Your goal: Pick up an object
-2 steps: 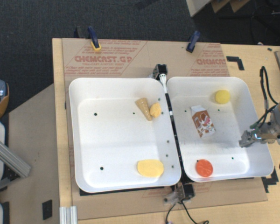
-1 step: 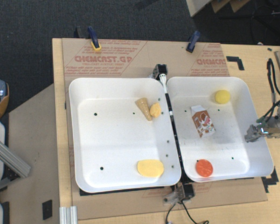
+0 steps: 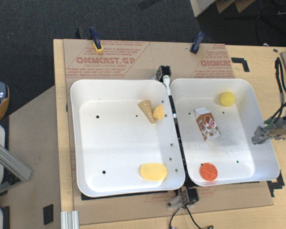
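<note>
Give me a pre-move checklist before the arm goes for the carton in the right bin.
1. Carton lies flat in the right bin: ok.
2. Space around carton, yellow ball and orange disc well apart from it: ok.
3. Gripper at the right bin's right edge, not yet over carton: not ok.
4. Finger opening: cannot tell.
5. Nothing seen between the gripper and the carton: ok.
</note>
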{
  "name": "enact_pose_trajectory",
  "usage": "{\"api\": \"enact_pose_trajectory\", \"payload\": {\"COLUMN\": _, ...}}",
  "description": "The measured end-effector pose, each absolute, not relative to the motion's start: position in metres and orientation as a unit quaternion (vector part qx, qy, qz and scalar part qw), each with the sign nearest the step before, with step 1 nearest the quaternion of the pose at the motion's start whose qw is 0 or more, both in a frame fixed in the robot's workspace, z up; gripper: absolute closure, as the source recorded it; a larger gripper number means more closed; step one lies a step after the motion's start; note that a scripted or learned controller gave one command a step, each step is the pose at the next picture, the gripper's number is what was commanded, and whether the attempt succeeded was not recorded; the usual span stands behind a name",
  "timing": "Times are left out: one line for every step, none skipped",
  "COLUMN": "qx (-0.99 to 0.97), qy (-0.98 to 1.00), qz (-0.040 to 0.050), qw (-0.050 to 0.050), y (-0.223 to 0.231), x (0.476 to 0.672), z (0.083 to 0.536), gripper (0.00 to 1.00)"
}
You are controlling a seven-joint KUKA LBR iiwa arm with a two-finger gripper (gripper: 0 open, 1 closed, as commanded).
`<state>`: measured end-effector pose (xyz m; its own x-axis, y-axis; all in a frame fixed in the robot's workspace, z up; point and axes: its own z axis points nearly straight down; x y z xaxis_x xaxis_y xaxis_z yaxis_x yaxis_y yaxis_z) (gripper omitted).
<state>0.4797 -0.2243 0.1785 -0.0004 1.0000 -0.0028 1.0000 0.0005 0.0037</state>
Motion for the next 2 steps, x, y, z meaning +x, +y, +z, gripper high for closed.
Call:
{"api": "enact_pose_trajectory", "payload": {"qx": 0.707, "qy": 0.707, "qz": -0.0008, "qw": -0.002, "y": -0.223, "x": 0.478, "z": 0.134, "gripper": 1.00}}
{"api": "enact_pose_trajectory", "payload": {"qx": 0.707, "qy": 0.707, "qz": 0.0003, "qw": 0.002, "y": -0.224, "x": 0.480, "z": 0.155, "gripper": 1.00}}
